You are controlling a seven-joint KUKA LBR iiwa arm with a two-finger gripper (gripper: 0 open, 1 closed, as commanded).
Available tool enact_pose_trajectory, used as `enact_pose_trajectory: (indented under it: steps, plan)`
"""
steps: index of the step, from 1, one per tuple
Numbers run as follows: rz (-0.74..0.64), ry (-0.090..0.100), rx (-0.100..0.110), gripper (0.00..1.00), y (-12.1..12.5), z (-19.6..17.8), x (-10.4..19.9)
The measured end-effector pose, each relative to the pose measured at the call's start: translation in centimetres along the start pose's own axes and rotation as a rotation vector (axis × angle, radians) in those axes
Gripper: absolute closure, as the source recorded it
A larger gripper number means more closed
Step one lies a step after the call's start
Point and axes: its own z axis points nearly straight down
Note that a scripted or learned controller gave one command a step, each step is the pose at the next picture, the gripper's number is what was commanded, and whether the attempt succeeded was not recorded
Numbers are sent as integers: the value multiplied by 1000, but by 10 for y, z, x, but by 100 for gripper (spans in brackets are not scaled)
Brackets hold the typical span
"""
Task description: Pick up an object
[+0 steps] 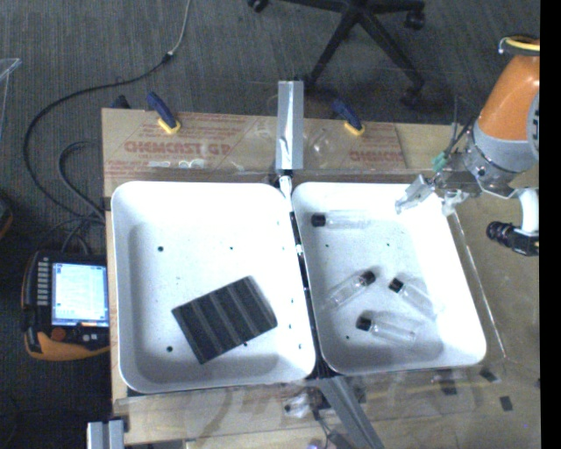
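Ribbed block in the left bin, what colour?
Black, with raised parallel ridges: the ribbed block lies in the left bin, clearest in the camera view.

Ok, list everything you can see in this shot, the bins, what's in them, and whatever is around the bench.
White bins: 2, side by side; left bin, right bin.
Ridged block: 1, black, left bin.
Clear vials: 4, black caps, right bin.
Clamps: 2, blue and yellow, bench's far edge.
Handheld pendant: 1, orange and black, lit screen, floor left.
Office chair base: 1, black, top.
Gripper: 1, metal, over right bin's far right corner.
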Motion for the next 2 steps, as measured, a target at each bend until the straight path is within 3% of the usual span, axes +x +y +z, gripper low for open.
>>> enact_pose_trajectory:
  steps: [1, 2]
  plan:
    - [54, 0, 3, 0, -74, 80, 93]
    - [52, -3, -17, 0, -125, 115, 106]
